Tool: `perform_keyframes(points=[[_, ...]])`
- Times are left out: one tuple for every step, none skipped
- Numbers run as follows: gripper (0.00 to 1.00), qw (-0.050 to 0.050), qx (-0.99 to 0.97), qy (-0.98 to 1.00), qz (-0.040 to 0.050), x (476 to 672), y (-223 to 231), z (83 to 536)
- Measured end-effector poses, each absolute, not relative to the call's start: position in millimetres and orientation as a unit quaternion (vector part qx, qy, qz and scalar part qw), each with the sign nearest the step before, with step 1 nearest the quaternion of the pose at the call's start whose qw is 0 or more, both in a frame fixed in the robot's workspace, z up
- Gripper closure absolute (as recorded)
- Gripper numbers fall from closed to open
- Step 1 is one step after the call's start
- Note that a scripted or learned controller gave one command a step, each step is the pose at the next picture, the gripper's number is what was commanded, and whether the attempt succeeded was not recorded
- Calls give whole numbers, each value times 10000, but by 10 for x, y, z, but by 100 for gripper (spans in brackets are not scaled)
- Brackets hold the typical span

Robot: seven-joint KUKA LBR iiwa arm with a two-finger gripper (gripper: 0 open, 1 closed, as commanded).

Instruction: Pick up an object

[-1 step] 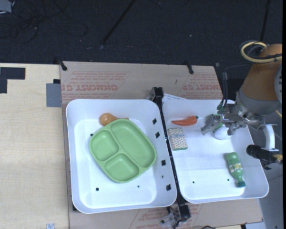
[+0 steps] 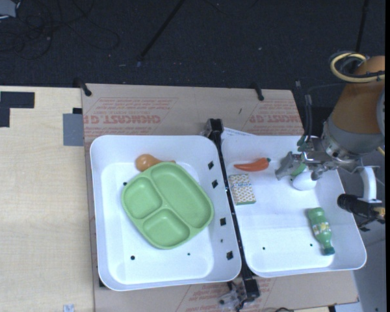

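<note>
over the right bin (image 2: pixel 351 255) | gripper (image 2: pixel 303 169) is seen at a white object (image 2: pixel 303 182) | jaw state cannot be told | green bottle (image 2: pixel 320 230) lies nearer the front rim

You see two bins: the left bin (image 2: pixel 110 252) and right bin (image 2: pixel 279 252) both look like smooth white plastic with a soft sheen. The green divided plate (image 2: pixel 167 205) looks like matt moulded plastic. The green bottle (image 2: pixel 320 230) has a glossy plastic look, and the orange carrot-like toy (image 2: pixel 251 165) looks smooth and slightly shiny. Under the bins lies a brown cardboard sheet (image 2: pixel 182 112), matt with printed lettering. The surface (image 2: pixel 32 207) looks like pale, matt wood. The gripper (image 2: pixel 303 163) looks like dull grey metal.
</note>
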State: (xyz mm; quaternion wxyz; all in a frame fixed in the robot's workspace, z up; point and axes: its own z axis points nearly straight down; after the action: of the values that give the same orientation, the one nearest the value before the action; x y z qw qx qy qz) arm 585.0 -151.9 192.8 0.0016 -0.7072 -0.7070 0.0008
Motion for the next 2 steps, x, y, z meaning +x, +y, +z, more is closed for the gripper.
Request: perform_keyframes(points=[[0, 30, -7072, -7070, 20, 5791, -1529, 1482], [0, 30, -7072, -7070, 18, 5774, -1512, 843]])
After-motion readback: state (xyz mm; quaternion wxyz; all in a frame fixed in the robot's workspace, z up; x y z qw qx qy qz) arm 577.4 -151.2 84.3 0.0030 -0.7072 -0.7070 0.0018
